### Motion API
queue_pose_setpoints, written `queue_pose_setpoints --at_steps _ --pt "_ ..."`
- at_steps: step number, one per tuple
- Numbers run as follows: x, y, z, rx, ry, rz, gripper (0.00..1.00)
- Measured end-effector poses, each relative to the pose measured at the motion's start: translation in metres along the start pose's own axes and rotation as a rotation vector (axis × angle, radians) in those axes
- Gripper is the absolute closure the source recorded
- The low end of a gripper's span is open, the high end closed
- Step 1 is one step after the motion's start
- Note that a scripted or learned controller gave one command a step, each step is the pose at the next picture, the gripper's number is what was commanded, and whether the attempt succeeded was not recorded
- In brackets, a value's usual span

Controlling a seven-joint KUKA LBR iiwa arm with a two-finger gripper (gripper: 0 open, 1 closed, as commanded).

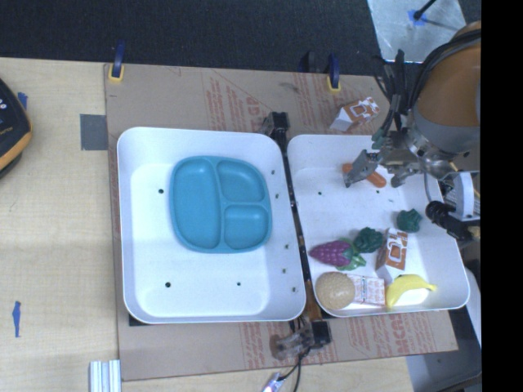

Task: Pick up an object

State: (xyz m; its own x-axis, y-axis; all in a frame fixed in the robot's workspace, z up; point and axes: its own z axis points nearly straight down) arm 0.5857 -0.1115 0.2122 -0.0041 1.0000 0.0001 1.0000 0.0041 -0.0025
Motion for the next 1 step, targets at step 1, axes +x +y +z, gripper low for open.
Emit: queue_pose_setpoints --at_steps 1 --pt "-0.0552 0.0093 0.0452 0.003 -0.001 0.001 0.00"
